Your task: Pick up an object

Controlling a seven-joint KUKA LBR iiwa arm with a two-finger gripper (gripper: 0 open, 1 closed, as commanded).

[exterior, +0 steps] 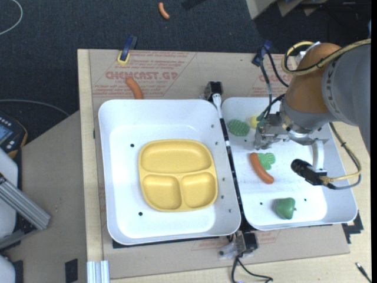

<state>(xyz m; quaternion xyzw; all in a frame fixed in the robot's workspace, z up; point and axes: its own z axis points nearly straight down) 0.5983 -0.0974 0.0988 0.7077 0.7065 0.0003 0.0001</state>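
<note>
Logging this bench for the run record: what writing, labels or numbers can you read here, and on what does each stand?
"CHEMCAST GP", roughly: red print on the brown board behind the left bin, repeated and partly hidden; the last letters are uncertain.
Red print on the board behind the right bin: too blurred to read.
Nothing readable on the yellow tray, the bins or the arm.

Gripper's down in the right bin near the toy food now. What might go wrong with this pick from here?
1. The gripper sits among crowded items: an orange hot dog touches a small green piece, so it may nudge or catch both.
2. Another green piece lies close to the bin wall, likely hard to reach.
3. The arm's loose cable hangs over the right bin and might brush the green pepper.
</note>
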